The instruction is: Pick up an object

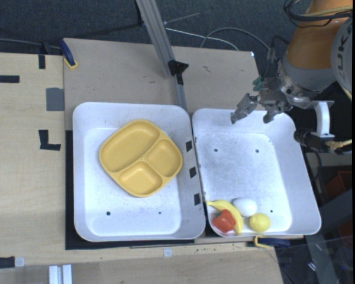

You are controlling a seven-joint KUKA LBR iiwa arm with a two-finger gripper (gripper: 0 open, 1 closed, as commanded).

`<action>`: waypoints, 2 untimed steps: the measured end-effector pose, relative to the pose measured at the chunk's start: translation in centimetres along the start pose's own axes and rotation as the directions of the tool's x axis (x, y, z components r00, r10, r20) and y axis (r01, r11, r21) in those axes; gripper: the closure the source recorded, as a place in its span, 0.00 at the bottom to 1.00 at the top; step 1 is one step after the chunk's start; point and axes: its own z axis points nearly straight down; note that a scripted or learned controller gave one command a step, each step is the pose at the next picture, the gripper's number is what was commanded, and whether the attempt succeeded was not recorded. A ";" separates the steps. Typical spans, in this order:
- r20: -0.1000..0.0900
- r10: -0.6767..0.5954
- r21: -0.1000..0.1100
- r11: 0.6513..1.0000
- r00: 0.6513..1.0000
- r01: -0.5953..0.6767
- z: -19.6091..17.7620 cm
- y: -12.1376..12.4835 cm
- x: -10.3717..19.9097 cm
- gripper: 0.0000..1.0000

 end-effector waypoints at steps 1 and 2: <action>0.000 0.000 0.000 1.000 1.000 0.000 0.0 0.0 0.0 0.00; 0.001 0.001 0.007 1.000 1.000 -0.001 6.5 -0.2 0.1 0.00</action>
